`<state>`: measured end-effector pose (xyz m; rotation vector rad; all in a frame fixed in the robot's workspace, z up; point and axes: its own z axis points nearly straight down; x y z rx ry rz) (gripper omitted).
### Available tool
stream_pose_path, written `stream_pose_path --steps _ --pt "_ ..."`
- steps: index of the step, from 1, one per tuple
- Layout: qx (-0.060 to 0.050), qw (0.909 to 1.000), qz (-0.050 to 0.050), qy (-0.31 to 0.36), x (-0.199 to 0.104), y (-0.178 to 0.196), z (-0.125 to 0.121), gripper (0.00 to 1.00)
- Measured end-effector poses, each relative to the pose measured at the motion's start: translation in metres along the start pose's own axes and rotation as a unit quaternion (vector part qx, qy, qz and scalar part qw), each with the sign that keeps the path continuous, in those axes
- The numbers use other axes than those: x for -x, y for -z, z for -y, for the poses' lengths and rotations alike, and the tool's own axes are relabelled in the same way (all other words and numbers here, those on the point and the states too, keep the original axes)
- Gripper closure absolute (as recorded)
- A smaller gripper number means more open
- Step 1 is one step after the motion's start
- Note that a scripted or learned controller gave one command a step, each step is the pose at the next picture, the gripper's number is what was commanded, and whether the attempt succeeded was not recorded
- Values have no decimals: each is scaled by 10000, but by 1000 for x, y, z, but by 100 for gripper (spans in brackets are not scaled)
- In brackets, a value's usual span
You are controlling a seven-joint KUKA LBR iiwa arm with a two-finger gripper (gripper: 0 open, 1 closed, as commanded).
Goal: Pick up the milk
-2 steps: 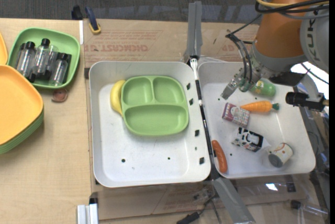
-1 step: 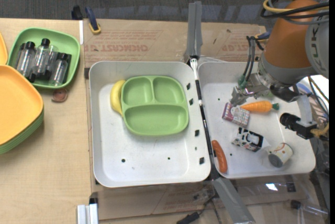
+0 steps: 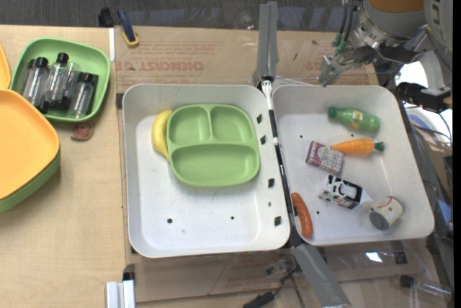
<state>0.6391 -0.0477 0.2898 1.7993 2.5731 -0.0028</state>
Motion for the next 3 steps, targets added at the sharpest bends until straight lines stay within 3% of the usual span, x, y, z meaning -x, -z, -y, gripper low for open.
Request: stream_pose_path --steps 1,2,3 --pt "-9 9988 -12 493 -19 -99 24 100" --pt "-4 9960 -12 897 -23 -99 99 100" --pt "-3 9962 -8 871 -30 -99 31 100"
